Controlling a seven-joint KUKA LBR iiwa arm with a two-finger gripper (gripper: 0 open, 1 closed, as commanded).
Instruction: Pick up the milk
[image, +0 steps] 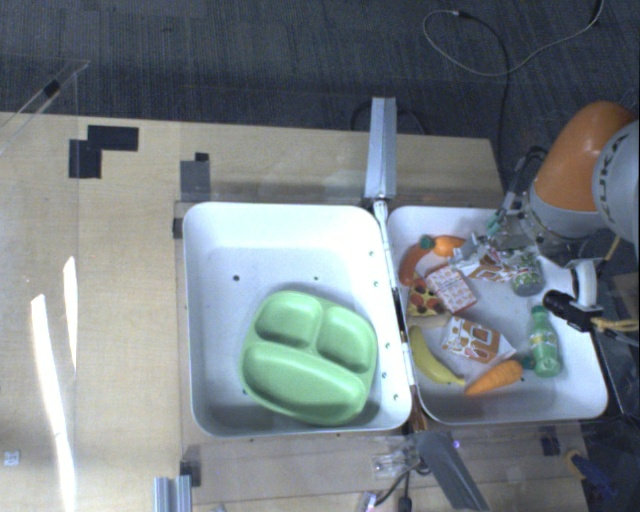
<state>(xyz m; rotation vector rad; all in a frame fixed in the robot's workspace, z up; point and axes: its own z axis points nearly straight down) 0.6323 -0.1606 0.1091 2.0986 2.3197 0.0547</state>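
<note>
In the left bin (200, 300), a green plate (310, 355) is seen. At the near side of the right bin (590, 400), a carrot (495, 378) and a banana (432, 362) are laid, with a green bottle (543, 345) just beyond. Between them a small printed carton (470, 340) is found, apparently the milk, lying flat mid-bin. A second carton (453, 290) lies farther back. The gripper (502, 232) is held over the bin's far side; how far it is open cannot be told, and nothing is seen in it.
</note>
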